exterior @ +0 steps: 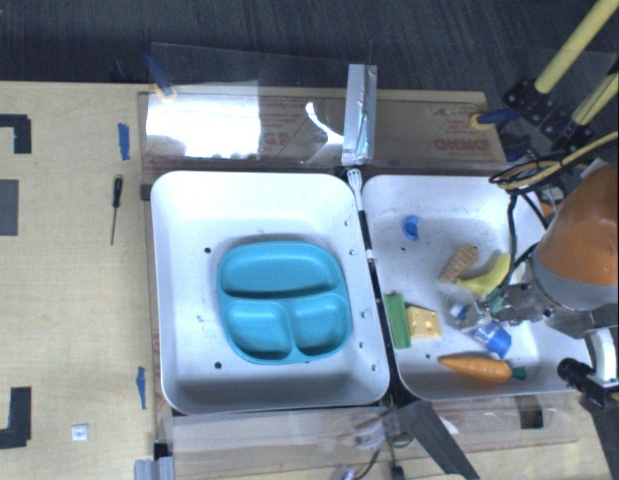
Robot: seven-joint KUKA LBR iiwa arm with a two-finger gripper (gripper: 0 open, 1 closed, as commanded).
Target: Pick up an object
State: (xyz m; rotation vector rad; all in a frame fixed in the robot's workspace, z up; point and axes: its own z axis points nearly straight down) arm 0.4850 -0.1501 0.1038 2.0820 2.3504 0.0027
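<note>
Light wooden bench [59,298] bears two white bins: left bin [179,208], right bin [389,193], touching.

I see open floor along the right bin's [429,193] far edge and left side, while the carrot [476,368], cheese [422,323], banana [487,274] and arm [579,268] crowd its near right corner.

My bench, seen from above

Under me lies a pale wooden bench [59,298] marked with black squares; dark grey carpet [289,8] runs behind it, and bright glare hits a clear plastic sheet [229,118] at the back.
</note>
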